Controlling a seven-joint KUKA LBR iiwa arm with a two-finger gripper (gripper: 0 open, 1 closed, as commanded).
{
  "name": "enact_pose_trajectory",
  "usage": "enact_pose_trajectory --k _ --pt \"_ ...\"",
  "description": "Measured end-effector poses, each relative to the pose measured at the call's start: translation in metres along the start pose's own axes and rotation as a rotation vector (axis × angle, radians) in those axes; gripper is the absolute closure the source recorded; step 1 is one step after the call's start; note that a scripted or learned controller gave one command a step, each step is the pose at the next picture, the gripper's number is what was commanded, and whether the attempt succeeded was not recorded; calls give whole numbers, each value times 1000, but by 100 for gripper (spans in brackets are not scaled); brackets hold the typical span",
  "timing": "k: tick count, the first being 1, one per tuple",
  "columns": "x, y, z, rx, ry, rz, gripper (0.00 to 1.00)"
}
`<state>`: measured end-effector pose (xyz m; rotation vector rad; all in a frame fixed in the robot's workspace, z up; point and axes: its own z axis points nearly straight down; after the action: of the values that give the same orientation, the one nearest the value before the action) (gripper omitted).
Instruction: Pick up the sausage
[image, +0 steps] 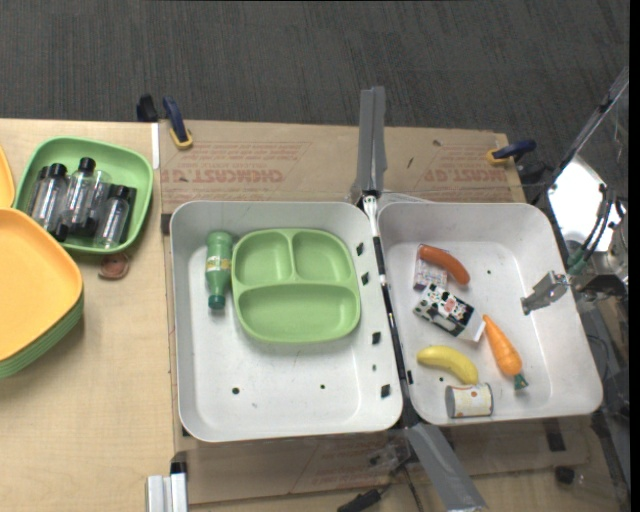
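Note:
The sausage (443, 263) is a reddish-orange link lying at a slant in the upper left part of the right bin (560, 400), partly on a small white packet (429, 274). My gripper (545, 292) hangs at the right rim of that bin, well to the right of the sausage and slightly nearer the camera. Nothing shows in it.
The right bin also holds a black patterned box (445, 308), a carrot (503, 347), a banana (447, 362) and a small can (468, 400). In the left bin (280, 400) are a green divided plate (296, 285) and a green bottle (217, 268). A green tray of bottles (85, 195) and orange plates (30, 290) sit far left.

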<state>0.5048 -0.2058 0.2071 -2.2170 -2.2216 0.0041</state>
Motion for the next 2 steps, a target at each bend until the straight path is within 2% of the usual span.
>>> enact_pose_trajectory --k 1,2 --pt "58 89 82 -3 -1 -131 0" --pt "80 153 108 -11 -5 -245 0"
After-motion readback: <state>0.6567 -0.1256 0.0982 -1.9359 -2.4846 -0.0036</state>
